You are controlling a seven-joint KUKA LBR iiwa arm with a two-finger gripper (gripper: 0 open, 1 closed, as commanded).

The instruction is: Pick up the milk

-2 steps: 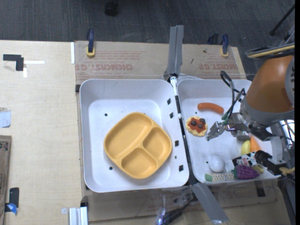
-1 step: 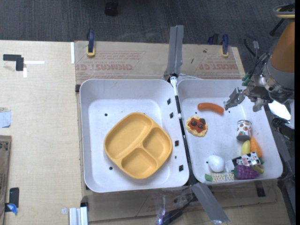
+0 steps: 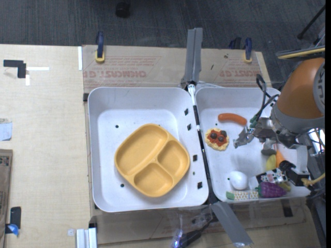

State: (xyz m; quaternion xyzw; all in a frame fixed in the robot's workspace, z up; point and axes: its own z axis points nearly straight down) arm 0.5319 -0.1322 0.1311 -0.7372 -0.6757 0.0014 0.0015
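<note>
The milk [image 3: 269,178] looks like a small white carton with black patches. It lies in the front right corner of the right bin [image 3: 227,99], wedged among other toy foods. My gripper [image 3: 244,138] hangs over the middle of that bin, up and to the left of the milk and clear of it. The gripper's tip points left, toward a small round pizza [image 3: 217,139]. Nothing shows in its grasp. The grey wrist and orange band [image 3: 305,89] come in from the right and hide part of the bin's right side.
Around the milk lie purple grapes [image 3: 272,190], a yellow piece [image 3: 271,162], an orange carrot [image 3: 280,157], a white egg [image 3: 238,180] and a flat box [image 3: 243,195]. A red sausage [image 3: 232,118] lies farther back. The left bin [image 3: 103,107] holds a yellow divided plate [image 3: 151,160].
</note>
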